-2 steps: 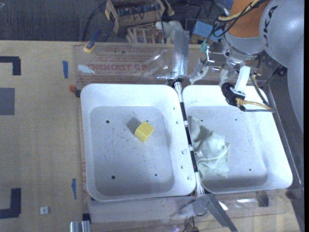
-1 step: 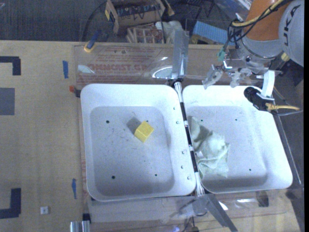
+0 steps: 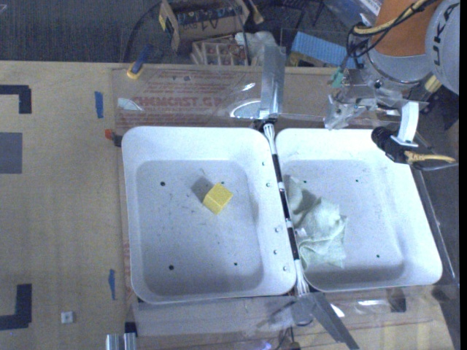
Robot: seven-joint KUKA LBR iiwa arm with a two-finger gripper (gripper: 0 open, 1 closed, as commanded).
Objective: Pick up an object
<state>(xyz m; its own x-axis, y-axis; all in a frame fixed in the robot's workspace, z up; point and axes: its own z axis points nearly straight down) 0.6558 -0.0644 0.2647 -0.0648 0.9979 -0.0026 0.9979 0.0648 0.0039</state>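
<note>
A small yellow block lies in the left bin, a little above its middle. A crumpled pale green cloth lies in the right bin, against its left wall. My gripper hangs above the back rim of the right bin, well clear of both objects. Nothing shows between its fingers.
A metal divider bar runs back from the seam between the bins. Clutter of crates and cables sits beyond the bench's far edge. Bare wooden bench spreads left of the bins.
</note>
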